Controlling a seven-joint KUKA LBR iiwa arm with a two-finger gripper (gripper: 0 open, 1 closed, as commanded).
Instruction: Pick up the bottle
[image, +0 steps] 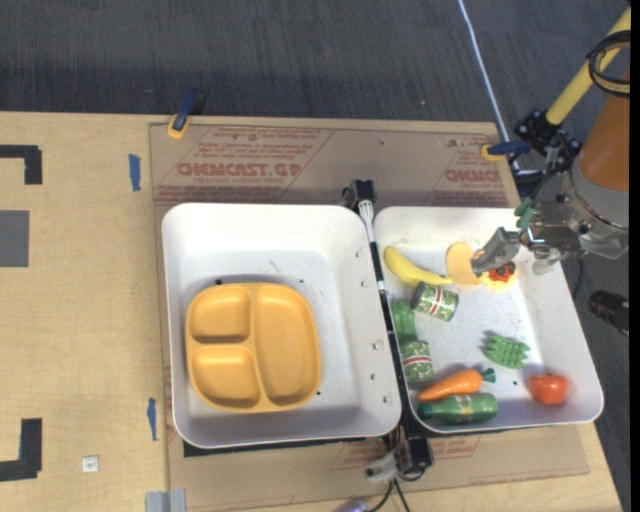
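Two green bottles lie in the right bin (575, 300). One bottle (408, 338) lies along the bin's left wall, and the other bottle (460, 406) rests at the front, just below a carrot (452, 383). My gripper (515, 260) hovers over the back of the right bin, well behind and to the right of both bottles. It is open, and I see nothing between its fingers. Just beneath its left finger (490, 250) is a small red-orange object (501, 275).
The right bin also holds a banana (408, 268), a yellow piece (459, 260), a small can (435, 301), a green leafy toy (505, 350) and a tomato (548, 387). A yellow divided tray (253, 345) sits in the left bin (200, 240).
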